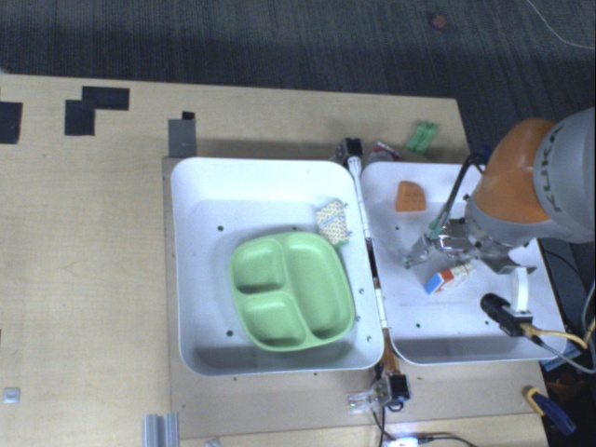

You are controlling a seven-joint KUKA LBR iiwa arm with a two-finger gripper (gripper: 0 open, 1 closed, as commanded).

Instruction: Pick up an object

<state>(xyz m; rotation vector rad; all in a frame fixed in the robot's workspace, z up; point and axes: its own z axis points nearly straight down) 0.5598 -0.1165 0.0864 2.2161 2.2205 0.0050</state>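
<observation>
Main risk: the gripper (421,252) sits low in the right bin (410,335), just beside the red-white-blue block (446,278) but not over it. The tip looks offset toward the bin's left wall, so a close from here likely grabs air or only clips the block's near end. A clip like that would prob. spin or shove the block toward the bin's front, w/ no real hold. The block also lies flat and tilted on the floor; it's small, so a slanted approach could slide it rather than trap it.

Second risk: the orange piece (410,196) lies near the bin's back, apart from the gripper. It's a fallback target, but reaching it means a clear lift first, or the wrist may drag the block along.

Low-res view and glare on the metal: can't tell whether the gripper is spread or pressed together, and nothing is visibly held.

Pose: the arm (549,189) reaches in from the right, orange band (510,180) above the wrist, wrist bent down and leaning left over the bin's middle. The gripper is at or near floor level.

Left bin (200,250) holds a green divided plate (293,291) and a small patterned scrap (332,219), both well apart from the arm.
</observation>
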